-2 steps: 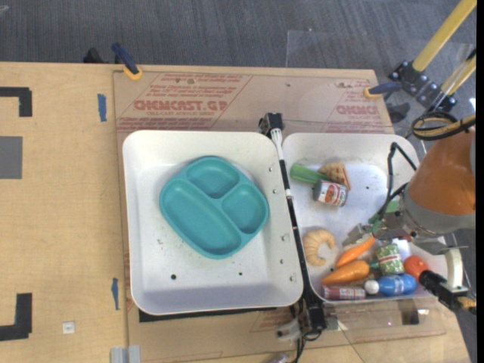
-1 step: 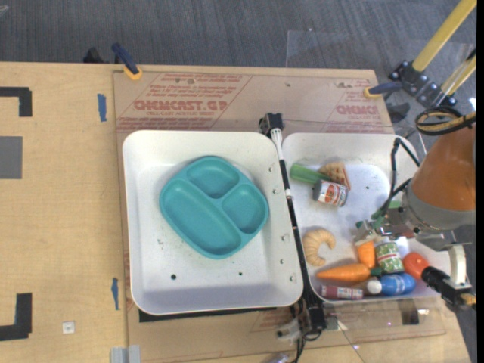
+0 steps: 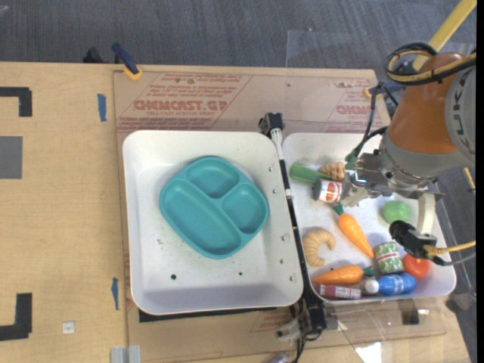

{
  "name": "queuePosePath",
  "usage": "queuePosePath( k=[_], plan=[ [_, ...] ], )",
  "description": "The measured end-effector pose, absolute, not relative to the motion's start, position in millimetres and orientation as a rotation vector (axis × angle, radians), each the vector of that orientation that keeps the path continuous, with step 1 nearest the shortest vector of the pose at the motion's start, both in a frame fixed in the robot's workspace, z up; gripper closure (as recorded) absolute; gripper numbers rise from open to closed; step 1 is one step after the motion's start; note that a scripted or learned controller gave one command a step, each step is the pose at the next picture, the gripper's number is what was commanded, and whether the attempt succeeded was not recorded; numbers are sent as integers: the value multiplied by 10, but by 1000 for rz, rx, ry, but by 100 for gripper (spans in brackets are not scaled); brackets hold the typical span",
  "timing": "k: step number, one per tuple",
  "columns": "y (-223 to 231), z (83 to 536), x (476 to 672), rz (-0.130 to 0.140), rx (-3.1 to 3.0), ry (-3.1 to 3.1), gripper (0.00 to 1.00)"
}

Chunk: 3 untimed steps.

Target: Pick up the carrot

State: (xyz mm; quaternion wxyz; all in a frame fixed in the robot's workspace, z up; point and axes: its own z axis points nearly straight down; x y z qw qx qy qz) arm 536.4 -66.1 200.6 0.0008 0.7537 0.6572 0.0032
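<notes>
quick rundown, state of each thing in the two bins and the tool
teal divided plate: flat in the left bin, compartments bare
carrot: lying loose in the right bin, slanted, ungrasped
croissant: lying near the divider
small can: on its side
blue bottle: on its side at the near wall
green ball: resting by the arm
tool: low over the right bin, above the can

Position: the camera was fixed above the bench (image 3: 60,203), looking down at a slant.
Direction: the far edge of the bench was seen at the top, with grey floor (image 3: 227,13) behind it.
Distance: both bins were taken in whole, the left bin (image 3: 144,157) and the right bin (image 3: 446,278).
Arm side: the arm (image 3: 427,119) was seen entering from the right.
</notes>
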Motion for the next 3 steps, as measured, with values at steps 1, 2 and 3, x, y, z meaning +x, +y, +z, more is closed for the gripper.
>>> queuePosePath(
  k=[1,2,3],
  plan=[
    [-1124,993,4777,-5,2069,2373,100],
    [-146,1847,4806,5,2315,2122,100],
    [-711,1847,5066,2,1554,2722,100]
  ],
)
